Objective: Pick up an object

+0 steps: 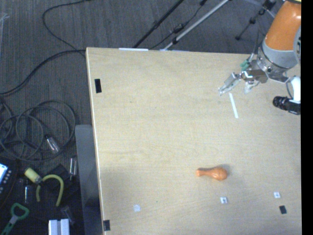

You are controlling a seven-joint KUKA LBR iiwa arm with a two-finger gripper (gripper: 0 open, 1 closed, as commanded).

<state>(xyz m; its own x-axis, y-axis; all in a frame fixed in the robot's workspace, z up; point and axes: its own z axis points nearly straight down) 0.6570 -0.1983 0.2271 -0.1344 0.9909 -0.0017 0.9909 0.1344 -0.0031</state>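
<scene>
The arm is reaching in at the upper right of the frame, its gripper hanging over the pale wooden board with fingers spread wide and gripping nothing. A thin white stick is lying just below it. The orange pear-shaped object is sitting well apart, lower centre-right

We see even, fairly bright overhead light on the pale bench top; no hard glare; the lower left of the board looks slightly dimmer; the orange object casts only a faint soft shadow; the dark floor stays murky; whole frame soft, low-res, grainy.
</scene>
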